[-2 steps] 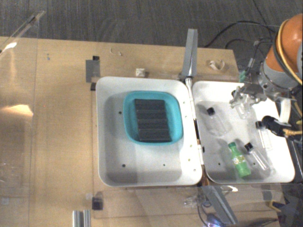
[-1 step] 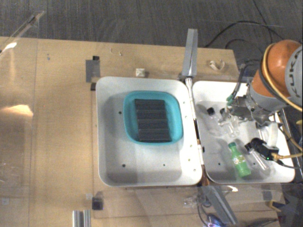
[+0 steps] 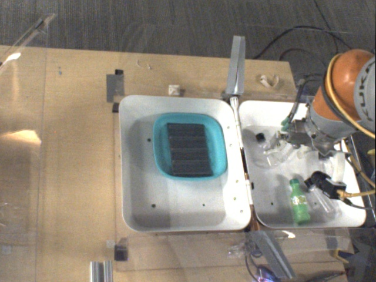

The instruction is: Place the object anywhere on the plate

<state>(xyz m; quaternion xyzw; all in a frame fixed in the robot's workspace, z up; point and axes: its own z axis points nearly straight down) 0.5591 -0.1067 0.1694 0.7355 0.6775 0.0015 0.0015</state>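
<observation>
**A:** Gripper (image 3: 292,138) first: where is it hanging, and how is it standing?

**B:** Item 1, gripper: it is hanging low over the rear half of the right bin (image 3: 352,221), below the grey arm (image 3: 346,87) that is reaching in from the right. I cannot tell whether it is spread or pressed together, and nothing is visibly being held.

**A:** And what is lying nearest to it?

**B:** Item 2, clear plastic pieces (image 3: 273,154): these are lying just beside the gripper on the right bin's floor. I cannot tell whether they are touching it. Item 3, small black piece (image 3: 259,137): this is lying near that bin's left wall. Item 4, green bottle (image 3: 299,201): this is lying on its side toward the front of the same bin, apart from the gripper.

**A:** What about the other container?

**B:** Item 5, left bin (image 3: 176,219): this is holding a teal plate (image 3: 218,140), which is sitting toward the rear. Item 6, dark ridged slab (image 3: 188,150): this is lying flat in the plate's middle. All the loose items in the right bin are lying well apart from the plate.
</observation>
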